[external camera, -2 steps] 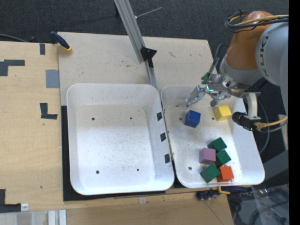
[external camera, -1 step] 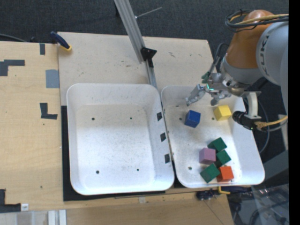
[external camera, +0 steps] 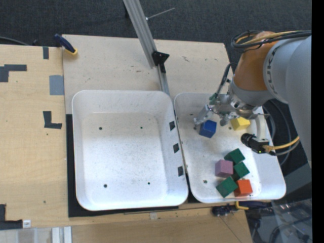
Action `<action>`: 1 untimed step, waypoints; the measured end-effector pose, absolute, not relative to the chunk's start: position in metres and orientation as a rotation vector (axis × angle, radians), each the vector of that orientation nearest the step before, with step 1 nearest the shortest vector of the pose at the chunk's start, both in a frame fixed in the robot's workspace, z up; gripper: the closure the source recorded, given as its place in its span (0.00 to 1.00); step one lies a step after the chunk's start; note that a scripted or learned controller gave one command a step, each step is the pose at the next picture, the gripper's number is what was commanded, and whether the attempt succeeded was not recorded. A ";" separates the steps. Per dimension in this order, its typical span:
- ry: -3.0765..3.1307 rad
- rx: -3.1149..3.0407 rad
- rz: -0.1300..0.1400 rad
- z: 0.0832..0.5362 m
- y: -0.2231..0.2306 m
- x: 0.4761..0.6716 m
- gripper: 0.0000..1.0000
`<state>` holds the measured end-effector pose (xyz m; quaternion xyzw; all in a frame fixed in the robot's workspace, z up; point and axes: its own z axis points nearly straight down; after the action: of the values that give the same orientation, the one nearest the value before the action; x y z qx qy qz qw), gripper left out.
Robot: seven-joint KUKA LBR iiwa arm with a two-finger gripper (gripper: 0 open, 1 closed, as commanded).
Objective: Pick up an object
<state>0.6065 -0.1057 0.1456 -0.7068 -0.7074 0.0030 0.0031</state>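
The claw (external camera: 206, 119) is hanging low over the right bin (external camera: 195, 186), and a blue cube (external camera: 207, 129) is sitting at its fingertips; whether the fingers are closed on it I cannot tell. A yellow block (external camera: 239, 123) is lying just right of the claw. Nearer the camera, a purple cube (external camera: 224, 168), three green blocks (external camera: 235, 156) and an orange cube (external camera: 244, 187) are clustering together.

robot lab, pretty clearly | plywood bench (external camera: 126, 59) with tape marks | two white bins (external camera: 126, 151) side by side | grey-and-orange industrial arm (external camera: 268, 70) | loose cables, metal camera pole (external camera: 139, 19) | dark carpet floor
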 end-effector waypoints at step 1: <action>-2.219 -2.217 0.009 0.091 -0.105 0.605 0.00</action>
<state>0.6045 -0.1051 0.0913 -0.7067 -0.7075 0.0027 0.0023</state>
